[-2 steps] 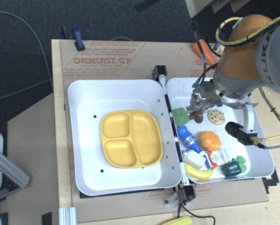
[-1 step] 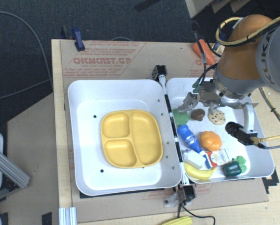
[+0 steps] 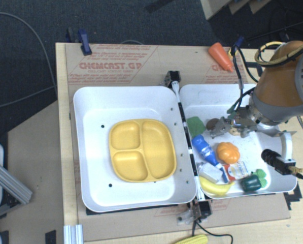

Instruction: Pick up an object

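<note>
Where the two white bins sit side by side on the bench, the right bin serves as the landmark. Inside it lie one green block near its left wall, one blue bottle just below that block, one orange ball beside the bottle, one yellow banana at the front wall, one dark green cup near the front right corner, and one small red-and-white packet between the ball and the banana. To the left of the right bin, the left bin holds one yellow tray with three compartments. Behind the right bin, one orange carrot-shaped toy rests on the bench.

The one arm reaches in over the right bin's right side, wrist bent low. Its jaws hang over the middle of the right bin, just right of the green block and above the orange ball; whether they are spread or closed I cannot tell, and nothing is visibly between them.
</note>
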Controlling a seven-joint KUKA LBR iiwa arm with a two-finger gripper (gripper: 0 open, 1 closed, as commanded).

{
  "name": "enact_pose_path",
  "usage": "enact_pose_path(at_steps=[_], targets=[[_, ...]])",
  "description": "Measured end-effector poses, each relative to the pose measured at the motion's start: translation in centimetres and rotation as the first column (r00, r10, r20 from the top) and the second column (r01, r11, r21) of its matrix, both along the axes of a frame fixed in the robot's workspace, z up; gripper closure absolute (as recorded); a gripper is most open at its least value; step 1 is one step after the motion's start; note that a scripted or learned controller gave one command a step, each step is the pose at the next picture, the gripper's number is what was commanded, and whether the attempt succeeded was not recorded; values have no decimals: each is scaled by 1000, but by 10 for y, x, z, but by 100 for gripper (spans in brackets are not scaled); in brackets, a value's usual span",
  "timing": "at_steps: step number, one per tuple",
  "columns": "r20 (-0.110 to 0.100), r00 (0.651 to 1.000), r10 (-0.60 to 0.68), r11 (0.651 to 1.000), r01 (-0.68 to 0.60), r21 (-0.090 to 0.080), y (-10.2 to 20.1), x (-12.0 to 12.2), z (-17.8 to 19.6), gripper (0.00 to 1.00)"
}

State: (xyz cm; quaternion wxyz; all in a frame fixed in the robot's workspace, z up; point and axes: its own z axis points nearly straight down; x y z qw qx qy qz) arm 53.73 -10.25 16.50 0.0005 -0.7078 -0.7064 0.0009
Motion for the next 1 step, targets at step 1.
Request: enact_pose_path(at_steps=[1], targets=[[1,1000,1,1000,-1,0,-28,-30,-73,0]])
